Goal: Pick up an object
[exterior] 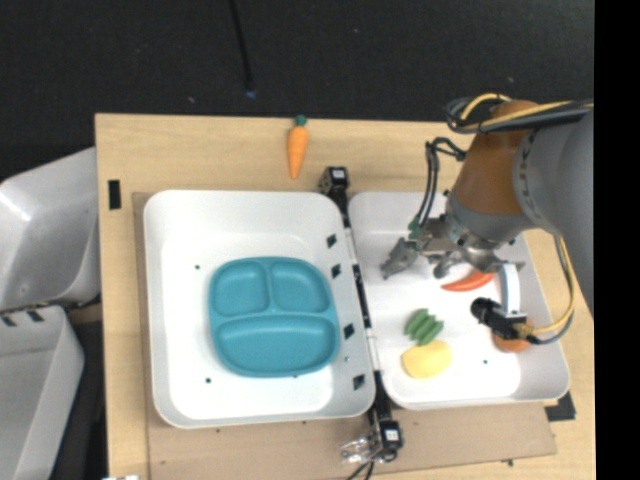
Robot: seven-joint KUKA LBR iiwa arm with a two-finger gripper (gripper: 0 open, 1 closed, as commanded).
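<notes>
Low in the right of the frame, the right bin point(400, 393) holds three loose toys for picking: one yellow piece point(425, 360), one green piece point(424, 325) just above it, and one red-orange chili point(466, 282) partly under the arm. Over that bin hangs the gripper point(420, 251), fingers spread wide and empty, probably poised to descend. At centre-left, the left bin point(170, 388) carries one blue divided plate point(272, 316). Farthest, on the bare bench point(200, 148), lies one carrot point(297, 148), outside both bins.
</notes>
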